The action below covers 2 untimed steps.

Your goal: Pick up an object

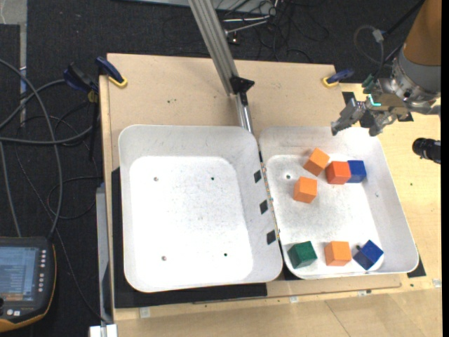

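From above and at a slant, the grey arm with its orange band comes in at the upper right and bends down toward the far edge of the right bin. Its gripper hangs over that bin's far rim, near the back right corner, with the dark fingers pointing down and to the left; they look spread apart with nothing between them, though the fingertips are small and dim. The blocks all lie in the right bin, apart from the gripper. Nearest to it is an orange cube, tilted, and just right of that an orange-red cube touching a blue cube. A second orange block sits slightly nearer the camera, close to the bin's left wall. Along the near edge stand a green cube, an orange cube at the front and a dark blue cube turned corner-on, the last two almost touching. The left bin lies beside it on the wooden bench.
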Tool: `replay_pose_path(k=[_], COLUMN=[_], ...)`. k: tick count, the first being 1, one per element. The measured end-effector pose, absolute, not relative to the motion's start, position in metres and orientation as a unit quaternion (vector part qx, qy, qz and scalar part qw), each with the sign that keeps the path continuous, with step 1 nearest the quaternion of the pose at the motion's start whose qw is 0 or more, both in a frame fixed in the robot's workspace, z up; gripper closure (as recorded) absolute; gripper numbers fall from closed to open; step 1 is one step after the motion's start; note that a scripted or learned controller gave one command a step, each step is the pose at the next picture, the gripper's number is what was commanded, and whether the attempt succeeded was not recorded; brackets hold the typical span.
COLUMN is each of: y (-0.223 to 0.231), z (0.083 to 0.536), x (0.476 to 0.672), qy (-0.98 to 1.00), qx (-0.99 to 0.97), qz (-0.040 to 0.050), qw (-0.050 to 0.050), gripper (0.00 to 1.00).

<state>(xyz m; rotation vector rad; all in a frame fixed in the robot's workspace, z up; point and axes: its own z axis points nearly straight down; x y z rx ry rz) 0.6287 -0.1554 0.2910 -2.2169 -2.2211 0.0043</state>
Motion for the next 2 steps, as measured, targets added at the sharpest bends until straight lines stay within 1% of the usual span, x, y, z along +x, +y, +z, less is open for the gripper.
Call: replay_pose_path(k=[1,2], y=[-0.155,-0.154], z=[0.293,0.249], x=[0.629,0.633], qy=[-0.708,-0.707], qx=[-0.706,-0.707], qz=[0.0006,0.0015], qw=[0.000,0.001], gripper=[0.00,0.00])
